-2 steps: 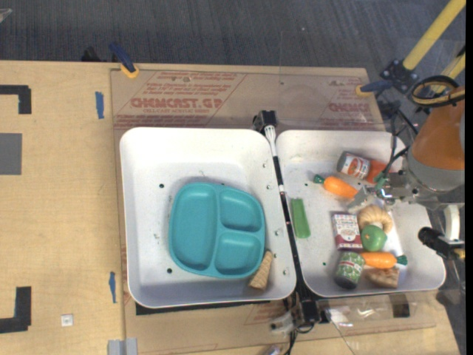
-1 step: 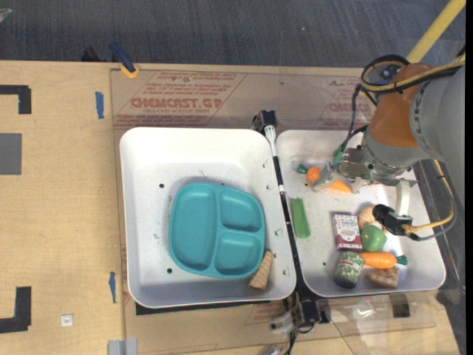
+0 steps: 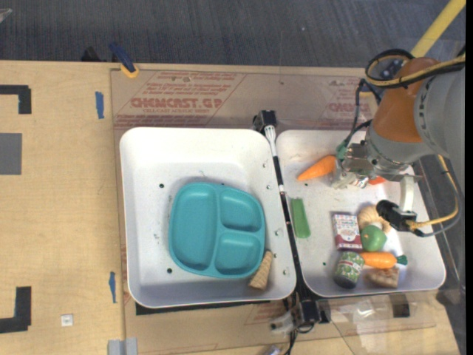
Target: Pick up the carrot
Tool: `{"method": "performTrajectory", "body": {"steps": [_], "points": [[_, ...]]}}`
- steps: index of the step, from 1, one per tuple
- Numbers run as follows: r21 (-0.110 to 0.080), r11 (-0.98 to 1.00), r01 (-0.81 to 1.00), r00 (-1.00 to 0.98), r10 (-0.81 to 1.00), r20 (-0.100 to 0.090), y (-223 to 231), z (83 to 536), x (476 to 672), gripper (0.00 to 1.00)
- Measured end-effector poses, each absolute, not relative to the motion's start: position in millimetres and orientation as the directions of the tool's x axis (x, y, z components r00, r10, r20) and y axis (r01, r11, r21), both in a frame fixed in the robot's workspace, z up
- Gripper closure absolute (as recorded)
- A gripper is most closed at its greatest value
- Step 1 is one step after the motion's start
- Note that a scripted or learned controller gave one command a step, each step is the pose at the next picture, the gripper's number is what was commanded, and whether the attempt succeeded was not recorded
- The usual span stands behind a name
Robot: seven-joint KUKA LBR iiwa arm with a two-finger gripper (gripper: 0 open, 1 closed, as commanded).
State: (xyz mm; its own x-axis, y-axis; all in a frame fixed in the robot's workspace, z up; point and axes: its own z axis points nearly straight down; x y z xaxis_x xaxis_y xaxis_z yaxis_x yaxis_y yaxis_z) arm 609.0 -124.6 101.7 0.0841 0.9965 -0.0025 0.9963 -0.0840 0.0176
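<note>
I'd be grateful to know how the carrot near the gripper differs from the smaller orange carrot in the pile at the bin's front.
The carrot lies alone on bare bin floor beside the gripper; the small carrot sits packed among other toys. The first looks larger and points left, tilted; the second lies nearly level with a green top at its right end. Both are orange and in the right bin.

A single fixed camera looks down at a slant from above the bench (image 3: 59,198), taking in both white bins (image 3: 140,220) at middling range.
</note>
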Motion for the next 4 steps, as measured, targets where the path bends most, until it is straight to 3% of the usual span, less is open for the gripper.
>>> {"method": "performTrajectory", "body": {"steps": [1,2,3,4], "points": [[0.015,-0.084,0.996,0.084,0.996,-0.003,-124.5,100.5,608.3,0.00],[-0.040,-0.222,0.974,0.221,0.975,-0.012,-106.1,87.3,656.2,0.00],[-0.006,-0.475,0.880,0.475,0.880,-0.005,-178.6,154.0,664.6,0.00],[-0.026,-0.632,0.774,0.632,0.775,-0.011,-193.4,87.0,662.5,0.00]]}}
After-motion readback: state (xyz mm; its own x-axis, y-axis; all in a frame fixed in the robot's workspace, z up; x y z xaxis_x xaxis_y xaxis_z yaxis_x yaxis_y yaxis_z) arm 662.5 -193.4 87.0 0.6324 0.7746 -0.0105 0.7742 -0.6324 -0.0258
